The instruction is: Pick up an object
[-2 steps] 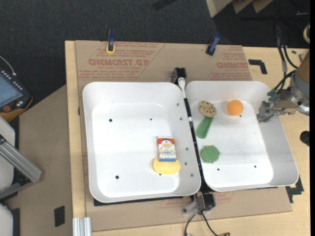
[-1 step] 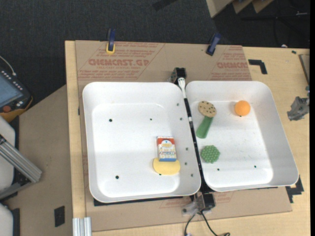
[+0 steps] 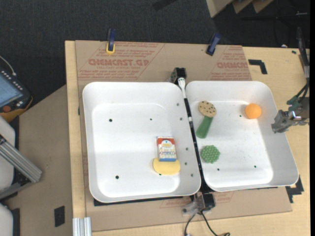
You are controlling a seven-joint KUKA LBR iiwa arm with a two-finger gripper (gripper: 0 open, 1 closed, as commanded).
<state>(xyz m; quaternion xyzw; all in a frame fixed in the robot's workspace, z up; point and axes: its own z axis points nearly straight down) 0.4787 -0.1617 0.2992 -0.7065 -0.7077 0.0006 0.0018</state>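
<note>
- I am watching the claw [image 3: 284, 121] hanging at the right rim of the right bin [image 3: 275, 132], outside its floor; it is too small and blurred for me to tell whether it is wide or narrow, and I am seeing nothing held in it.
- An orange ball [image 3: 253, 111] is lying nearest it, in the right bin's far right corner; a green-handled brush [image 3: 205, 118] and a green knobbly ball [image 3: 210, 154] are sitting near the divider.
- In the left bin [image 3: 98, 146], a small carton [image 3: 166, 149] is resting against a yellow disc [image 3: 166, 167].
- I am judging this the approach step, with nothing picked yet.
- Next, I am expecting to swing in over one item, likely the orange ball, then descend squarely.
</note>
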